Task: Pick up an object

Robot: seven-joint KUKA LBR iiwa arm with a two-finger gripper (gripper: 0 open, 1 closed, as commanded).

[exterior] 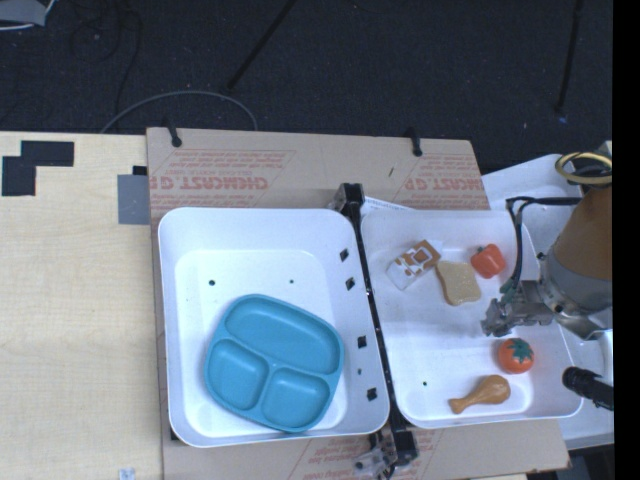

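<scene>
Bench (70,308): pale wood surface, filling the left of the frame; a brown cardboard sheet (300,173) lies under both bins, printed lettering showing at its upper edge
Left bin (185,238): shallow, white, centre-left of the frame; it holds a blue divided plate (274,362) with three compartments, lying flat in the lower half of the bin
Right bin (425,373): shallow, white, right of centre, edge to edge with the left bin along a black clip strip
Arm (590,238): enters from the right edge of the frame, orange band visible above grey wrist parts
Claw (503,316): low over the right side of the right bin, between the two tomato-like pieces; the tips read as a dark grey cluster and I cannot tell whether they are apart or together, nor that anything is between them
Tomato, lower (515,355): orange-red with green top, just below the claw, close to it; contact cannot be judged
Red-orange piece, upper (488,260): upper right of the right bin, above the claw, apart from it
Toast slice (460,283): tan, centre of the right bin, left of the claw
Small printed box (414,263): brown and white, just left of the toast, tilted
Drumstick (482,394): tan, lower right of the right bin, lying flat below the lower tomato
</scene>
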